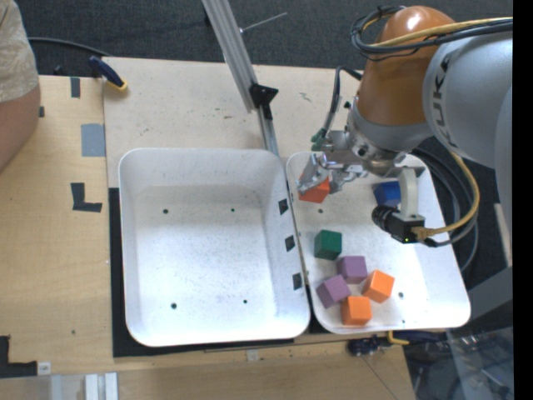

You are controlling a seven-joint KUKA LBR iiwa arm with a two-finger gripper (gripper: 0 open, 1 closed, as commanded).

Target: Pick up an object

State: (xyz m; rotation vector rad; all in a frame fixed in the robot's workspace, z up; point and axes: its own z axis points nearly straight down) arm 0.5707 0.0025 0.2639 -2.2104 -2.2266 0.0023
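While the arm hangs over the right bin, its fingers grasp an orange-red block.

Two bins side by side, blocks in right bin

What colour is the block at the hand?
Orange-red foam block, at the hand; seen in the camera view.
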